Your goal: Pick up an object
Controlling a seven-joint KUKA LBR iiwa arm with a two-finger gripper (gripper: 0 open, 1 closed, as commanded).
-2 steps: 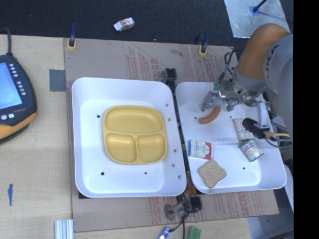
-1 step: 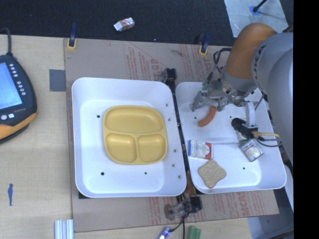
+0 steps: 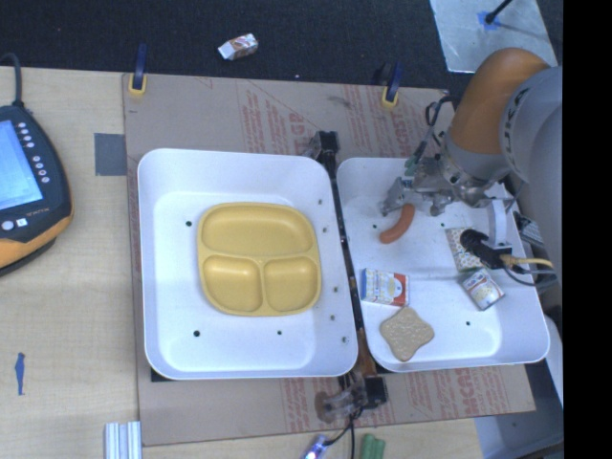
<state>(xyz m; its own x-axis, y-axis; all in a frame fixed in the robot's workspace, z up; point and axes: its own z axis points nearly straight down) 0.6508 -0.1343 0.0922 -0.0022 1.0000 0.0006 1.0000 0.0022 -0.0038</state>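
- Over the right bin (image 3: 535,347), my gripper (image 3: 413,195) sits low at the far end, just beside the upper tip of the orange sausage-shaped toy (image 3: 397,225).
- From my screen I cannot tell whether the fingers are spread or clenched; the wrist hardware blurs them.
- That toy lies flat on the bin floor, slanting, and I see nothing lifted, so I judge the pick as not yet done.
- Other candidates lie nearer me in the same bin: a small red-and-white carton (image 3: 384,286), a tan cracker-like piece (image 3: 406,333), and a small can (image 3: 482,288).
- Left bin (image 3: 163,256) carries a yellow divided tray (image 3: 259,257), well apart from the arm.
- What remains, I reckon: closing on something and lifting it clear.
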